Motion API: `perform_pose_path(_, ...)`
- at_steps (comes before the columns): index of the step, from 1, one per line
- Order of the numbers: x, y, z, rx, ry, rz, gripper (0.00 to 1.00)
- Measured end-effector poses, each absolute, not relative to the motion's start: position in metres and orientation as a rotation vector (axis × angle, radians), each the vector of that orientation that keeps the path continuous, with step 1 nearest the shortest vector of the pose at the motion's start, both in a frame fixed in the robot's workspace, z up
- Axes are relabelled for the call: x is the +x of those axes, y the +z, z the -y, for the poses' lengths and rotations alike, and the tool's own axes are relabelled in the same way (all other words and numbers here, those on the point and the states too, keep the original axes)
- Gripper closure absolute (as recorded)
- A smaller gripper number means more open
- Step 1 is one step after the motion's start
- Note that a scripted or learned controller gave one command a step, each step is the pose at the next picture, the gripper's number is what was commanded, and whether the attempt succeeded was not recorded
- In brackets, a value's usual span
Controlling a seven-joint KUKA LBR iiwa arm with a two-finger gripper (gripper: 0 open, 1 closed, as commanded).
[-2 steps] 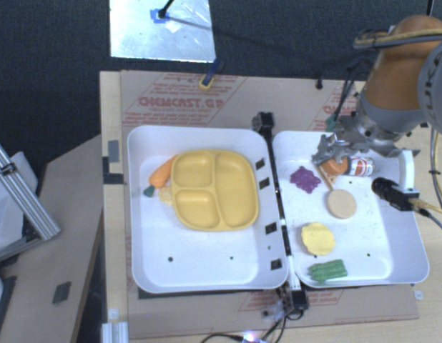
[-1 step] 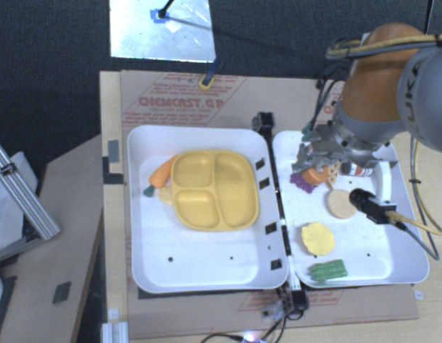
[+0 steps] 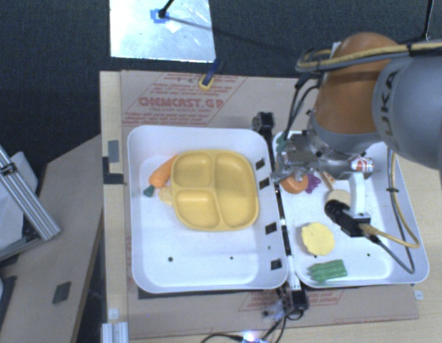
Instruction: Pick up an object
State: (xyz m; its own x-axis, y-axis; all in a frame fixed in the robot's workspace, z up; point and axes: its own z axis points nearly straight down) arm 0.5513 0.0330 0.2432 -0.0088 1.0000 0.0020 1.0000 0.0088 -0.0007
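Observation:
My gripper (image 3: 287, 171) hangs low over the left end of the right bin (image 3: 400, 263), close to the divider between the bins. Just below and right of it an orange piece (image 3: 295, 185) lies on the bin floor, with a small purple piece (image 3: 313, 183) beside it. Whether the gripper touches the orange piece is hidden by the wrist. Nearer the front lie a yellow round piece (image 3: 317, 239) and a green ridged piece (image 3: 327, 269). A red and white can (image 3: 362, 166) pokes out from under the arm.
The left bin (image 3: 199, 270) holds a yellow divided plate (image 3: 212, 190), with an orange carrot (image 3: 161, 171) and a small green bit (image 3: 148, 190) at its left. A pale round piece (image 3: 338, 197) sits mid right bin. The grey and orange arm covers the right bin's back.

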Motion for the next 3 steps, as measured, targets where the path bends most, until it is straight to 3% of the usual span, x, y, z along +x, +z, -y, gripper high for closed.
perform_pose_path(1,0.531,0.229,-0.074,-2.213,0.0,2.228,1.0)
perform_pose_path(3,0.54,0.233,-0.065,-2.221,-0.002,2.223,1.0)
